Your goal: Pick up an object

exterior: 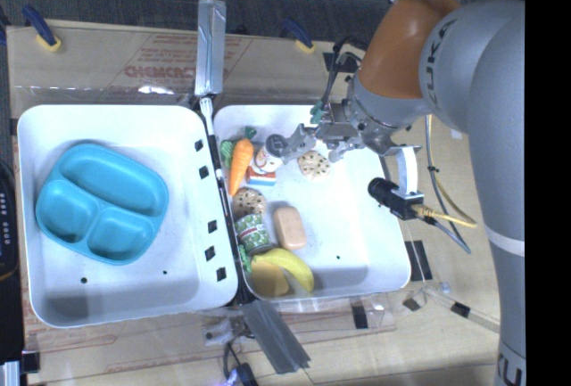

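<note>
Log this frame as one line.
arm: over right bin | end effector: above cookie | grasp: none seen | left bin: blue tray

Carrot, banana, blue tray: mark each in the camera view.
carrot [240, 163], camera view, middle of the orange body.
banana [284, 268], camera view, middle of the yellow curve.
blue tray [100, 201], camera view, ridge between its compartments.

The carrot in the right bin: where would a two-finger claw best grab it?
Probably across the middle of the carrot, coming straight down. It lies long and narrow beside the bin's left wall, so fingers should close across its width, which looks tight on the wall side.
</note>
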Motion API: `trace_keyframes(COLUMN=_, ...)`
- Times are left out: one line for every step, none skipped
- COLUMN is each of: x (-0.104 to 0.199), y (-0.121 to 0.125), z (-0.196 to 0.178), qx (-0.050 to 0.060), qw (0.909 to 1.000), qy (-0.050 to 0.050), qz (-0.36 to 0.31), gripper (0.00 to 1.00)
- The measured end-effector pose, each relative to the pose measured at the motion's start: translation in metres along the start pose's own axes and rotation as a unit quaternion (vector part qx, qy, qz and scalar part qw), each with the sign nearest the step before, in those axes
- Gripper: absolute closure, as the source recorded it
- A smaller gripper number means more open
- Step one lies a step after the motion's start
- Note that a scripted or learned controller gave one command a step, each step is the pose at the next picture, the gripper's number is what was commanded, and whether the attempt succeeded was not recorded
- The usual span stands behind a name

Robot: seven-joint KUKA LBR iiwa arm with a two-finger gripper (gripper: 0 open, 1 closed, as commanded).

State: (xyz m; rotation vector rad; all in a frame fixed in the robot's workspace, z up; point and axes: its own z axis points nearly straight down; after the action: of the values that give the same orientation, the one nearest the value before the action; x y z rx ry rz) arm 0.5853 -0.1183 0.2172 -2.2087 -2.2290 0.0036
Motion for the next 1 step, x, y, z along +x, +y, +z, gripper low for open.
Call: trace_keyframes(x=-0.0418, y=-0.0988, z=0.0559, qx=0.002, qw=0.9988, qy=0.0, qz=0.049, gripper=0.0)
